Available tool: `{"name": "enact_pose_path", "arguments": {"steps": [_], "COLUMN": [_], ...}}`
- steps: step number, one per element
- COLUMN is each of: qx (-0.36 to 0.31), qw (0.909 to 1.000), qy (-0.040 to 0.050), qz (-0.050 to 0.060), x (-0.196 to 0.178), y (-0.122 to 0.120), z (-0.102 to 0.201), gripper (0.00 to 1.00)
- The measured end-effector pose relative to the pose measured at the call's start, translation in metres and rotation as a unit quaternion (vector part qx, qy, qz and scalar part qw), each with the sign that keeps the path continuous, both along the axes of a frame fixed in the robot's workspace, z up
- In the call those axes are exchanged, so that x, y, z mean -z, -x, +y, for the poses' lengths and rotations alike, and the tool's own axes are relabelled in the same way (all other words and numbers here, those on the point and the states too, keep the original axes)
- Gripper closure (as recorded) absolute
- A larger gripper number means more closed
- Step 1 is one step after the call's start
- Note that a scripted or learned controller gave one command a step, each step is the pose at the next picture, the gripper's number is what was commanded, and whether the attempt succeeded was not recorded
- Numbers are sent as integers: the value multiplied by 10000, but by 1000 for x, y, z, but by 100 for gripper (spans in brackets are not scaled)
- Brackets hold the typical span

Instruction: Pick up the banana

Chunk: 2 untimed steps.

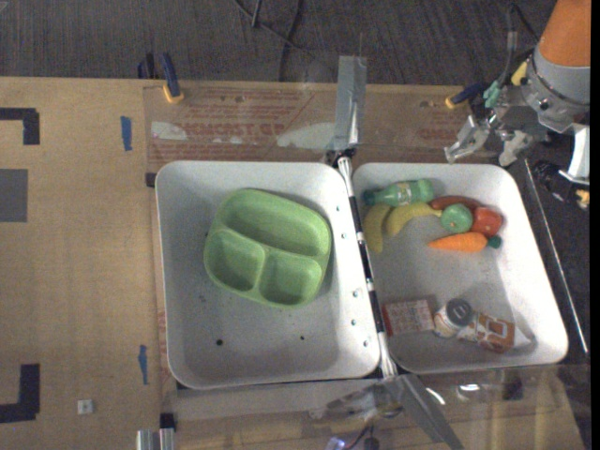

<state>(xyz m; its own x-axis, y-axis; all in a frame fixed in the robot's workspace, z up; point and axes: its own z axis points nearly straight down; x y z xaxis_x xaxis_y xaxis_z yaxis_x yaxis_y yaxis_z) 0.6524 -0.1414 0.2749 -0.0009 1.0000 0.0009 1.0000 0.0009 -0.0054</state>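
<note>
Counter (75, 251): carries two bins side by side, touching along their inner walls.
Left bin (178, 345): holds a divided tray (268, 247), set toward its rear middle.
Right bin (534, 279): bottle (399, 193) at the rear left; banana (389, 221) just in front of it, by the inner wall; apple (457, 217) right of the banana, touching it; carrot (461, 243) in front of the apple.
Right bin, front: flat packet (409, 316) left, toppled jar (478, 324) just beside it on the right.
Claw (486, 141): behind the right bin's rear wall, outside it.

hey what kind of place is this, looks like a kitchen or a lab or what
Most likely a robot lab bench, not a kitchen: two white bins sit taped to a cardboard-covered table, toy food like the banana and carrot fills one, and a gripper hangs above.
</note>
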Motion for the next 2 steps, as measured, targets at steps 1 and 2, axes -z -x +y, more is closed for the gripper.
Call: {"name": "enact_pose_path", "arguments": {"steps": [1, 2], "qx": [1351, 375], "qw": [9908, 9993], "qy": [18, 3], "qz": [-16, 6], "x": [-37, 99], "y": [28, 0], "z": [-49, 35], "gripper": [0, 0]}}
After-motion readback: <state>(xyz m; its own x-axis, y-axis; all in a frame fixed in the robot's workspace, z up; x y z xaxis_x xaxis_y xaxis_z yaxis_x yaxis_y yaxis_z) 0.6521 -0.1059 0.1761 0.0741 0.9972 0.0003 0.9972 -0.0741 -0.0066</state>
